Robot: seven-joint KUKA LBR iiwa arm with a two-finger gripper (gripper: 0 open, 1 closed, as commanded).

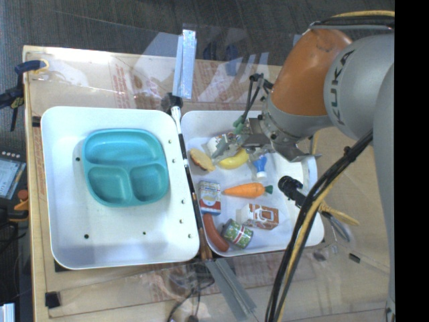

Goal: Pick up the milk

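The milk [263, 216], a small carton, lies flat in the right bin [305, 237], toward its near right side, just below the carrot [245, 190] and beside the green can [237, 233]. Nothing touches it, so the pick is not yet begun as far as the carton goes; reaching it, closing on it and lifting it all appear to be left.

The arm [322, 79] leans in from the right, its orange band high over the bin's far corner. The jaws [231, 141] sit low at the far end of the right bin, among the banana [234, 159] and a blue-and-white bottle [260, 167], well apart from the milk. Whether they are spread or pressed together cannot be told here: the wrist and cables crowd the fingers, and they may be brushing the banana, though no item is plainly pinched between them.

A small juice box [210, 194], a sausage [214, 233] and a bread piece [200, 159] lie along the bin's left side. The left bin [60, 233] on the surface carries a teal tray [125, 166].
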